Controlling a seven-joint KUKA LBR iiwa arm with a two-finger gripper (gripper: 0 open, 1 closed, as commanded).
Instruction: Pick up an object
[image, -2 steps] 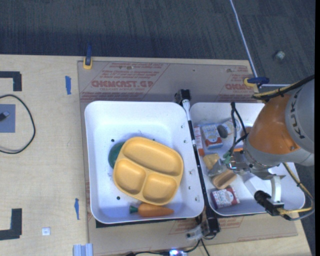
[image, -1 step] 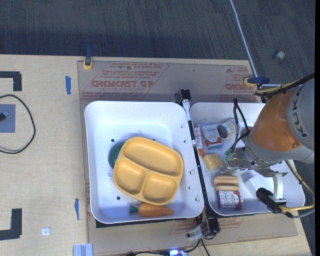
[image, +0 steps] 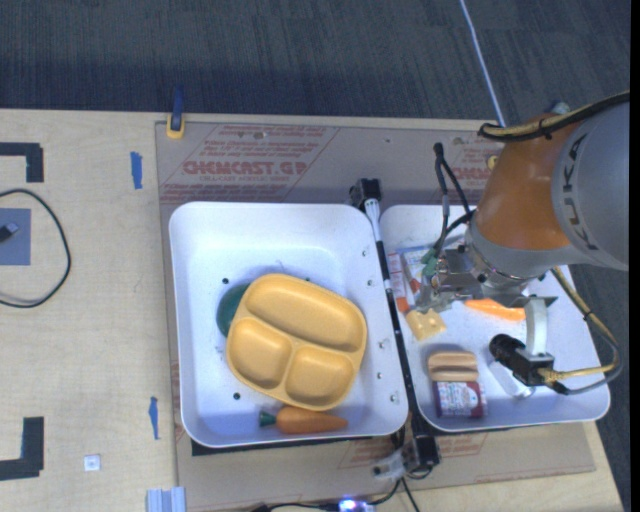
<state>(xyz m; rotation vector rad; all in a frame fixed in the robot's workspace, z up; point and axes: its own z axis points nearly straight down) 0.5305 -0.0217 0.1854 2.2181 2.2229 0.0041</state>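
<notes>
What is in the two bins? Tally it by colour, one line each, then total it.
Yellow: 2, the yellow three-compartment plastic tray and the yellow cheese wedge
Orange: 2, the orange toy carrot and the orange strip
Red: 1, the red-labelled packet
Tan: 1, the toy hot dog bun
Total: 6

The arm (image: 590, 190) is a thick rounded grey shell with dark lettering on its side, and just above the wrist sits a broad orange band (image: 522, 195). Thin black cables (image: 452, 190) run along the band toward the gripper (image: 440, 283), a cluster of dark and silvery metal parts with small red and green bits showing among them
</notes>
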